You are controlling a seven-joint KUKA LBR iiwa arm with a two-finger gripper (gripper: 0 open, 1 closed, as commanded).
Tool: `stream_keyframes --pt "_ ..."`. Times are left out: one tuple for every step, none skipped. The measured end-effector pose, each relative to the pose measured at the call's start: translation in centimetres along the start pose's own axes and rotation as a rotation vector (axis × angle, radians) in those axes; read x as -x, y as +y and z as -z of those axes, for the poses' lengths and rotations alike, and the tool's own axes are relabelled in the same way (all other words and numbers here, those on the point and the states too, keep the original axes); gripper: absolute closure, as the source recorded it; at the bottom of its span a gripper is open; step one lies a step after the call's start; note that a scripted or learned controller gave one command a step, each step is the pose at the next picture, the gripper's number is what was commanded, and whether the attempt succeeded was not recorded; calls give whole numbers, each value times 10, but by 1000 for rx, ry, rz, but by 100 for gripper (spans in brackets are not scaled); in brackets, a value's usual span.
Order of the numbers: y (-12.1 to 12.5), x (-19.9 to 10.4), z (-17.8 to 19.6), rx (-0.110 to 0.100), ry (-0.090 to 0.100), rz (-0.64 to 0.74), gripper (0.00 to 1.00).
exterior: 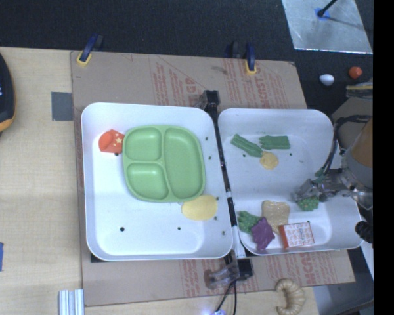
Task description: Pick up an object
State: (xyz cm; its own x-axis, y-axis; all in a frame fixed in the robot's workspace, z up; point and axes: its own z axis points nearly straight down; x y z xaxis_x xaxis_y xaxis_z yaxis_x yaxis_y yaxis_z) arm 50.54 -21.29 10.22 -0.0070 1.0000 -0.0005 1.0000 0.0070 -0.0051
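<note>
Hand [308,192] in right bin [318,120] among toys.

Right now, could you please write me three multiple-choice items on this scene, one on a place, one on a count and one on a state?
1. Where does the green plate lie?
A. left bin
B. right bin
C. on the cardboard

2. How many compartments has the plate?
A. two
B. three
C. four

3. What touches the plate's lower edge?
A. the red piece
B. the purple piece
C. the yellow piece

Answers:
1 A: the plate sits in the left bin.
2 B: two small compartments on its left, one long on its right.
3 C: the yellow piece lies against that edge; the red piece sits at its upper left.
</note>
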Motion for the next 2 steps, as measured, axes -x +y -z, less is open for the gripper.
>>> stream_keyframes --pt "50 -93 56 9 1 9 100" --pt "48 -198 133 9 4 8 100"
